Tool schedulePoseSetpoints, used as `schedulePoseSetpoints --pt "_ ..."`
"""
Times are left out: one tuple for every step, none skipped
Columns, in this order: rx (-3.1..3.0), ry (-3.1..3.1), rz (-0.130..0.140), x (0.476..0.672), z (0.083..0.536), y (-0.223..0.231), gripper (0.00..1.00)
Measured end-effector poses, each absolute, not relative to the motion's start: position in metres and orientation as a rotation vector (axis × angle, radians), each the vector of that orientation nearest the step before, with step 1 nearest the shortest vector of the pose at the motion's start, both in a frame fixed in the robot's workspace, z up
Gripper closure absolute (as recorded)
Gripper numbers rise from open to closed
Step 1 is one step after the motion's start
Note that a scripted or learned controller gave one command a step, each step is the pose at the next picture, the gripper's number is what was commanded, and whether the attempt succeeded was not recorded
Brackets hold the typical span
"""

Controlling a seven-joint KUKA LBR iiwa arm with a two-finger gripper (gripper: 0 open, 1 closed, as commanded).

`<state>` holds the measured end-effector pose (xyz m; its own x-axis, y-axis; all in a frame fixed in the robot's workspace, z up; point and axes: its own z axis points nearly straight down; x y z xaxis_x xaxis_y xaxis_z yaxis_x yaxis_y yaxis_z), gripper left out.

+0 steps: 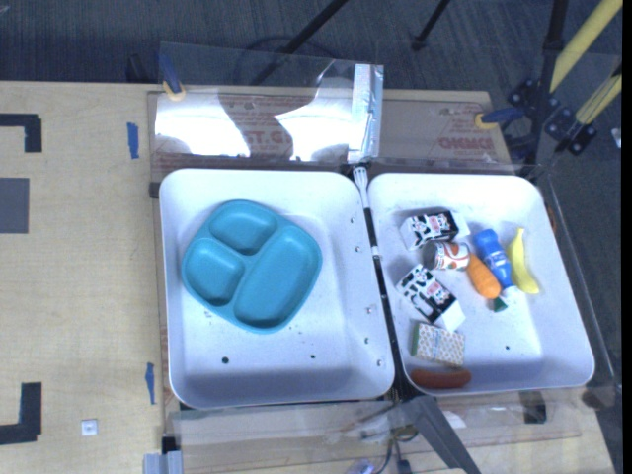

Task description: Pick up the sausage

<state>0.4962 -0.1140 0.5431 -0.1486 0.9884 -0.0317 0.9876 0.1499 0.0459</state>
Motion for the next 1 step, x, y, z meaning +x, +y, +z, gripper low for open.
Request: schedulePoseSetpoints --pt "2.007 2.338 0.024 0.4977 0.5541 -0.1133 1.00"
